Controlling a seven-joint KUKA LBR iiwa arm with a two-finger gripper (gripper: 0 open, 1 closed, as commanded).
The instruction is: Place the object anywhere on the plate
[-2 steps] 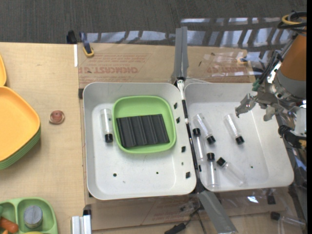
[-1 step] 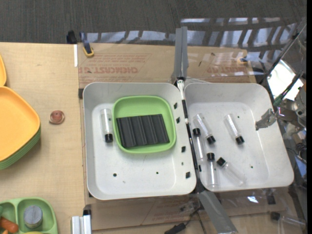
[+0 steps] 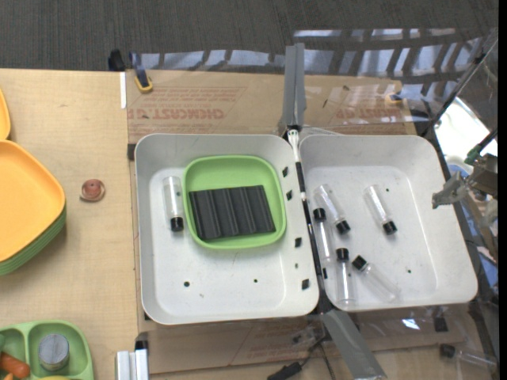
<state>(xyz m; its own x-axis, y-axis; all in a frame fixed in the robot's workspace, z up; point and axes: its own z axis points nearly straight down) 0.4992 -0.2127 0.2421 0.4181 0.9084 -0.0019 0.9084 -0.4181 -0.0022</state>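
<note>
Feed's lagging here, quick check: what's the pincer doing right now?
Pincer: at the right bin's right edge; open or closed cannot be told; nothing seen in it.

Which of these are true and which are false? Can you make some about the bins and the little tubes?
1. The green plate sits in the left bin. True.
2. A tube lies on the plate. False: it lies beside the plate, on the bin floor.
3. The right bin holds several tubes. True.
4. The dark ridged pad lies in the right bin. False: it rests on the green plate.
</note>
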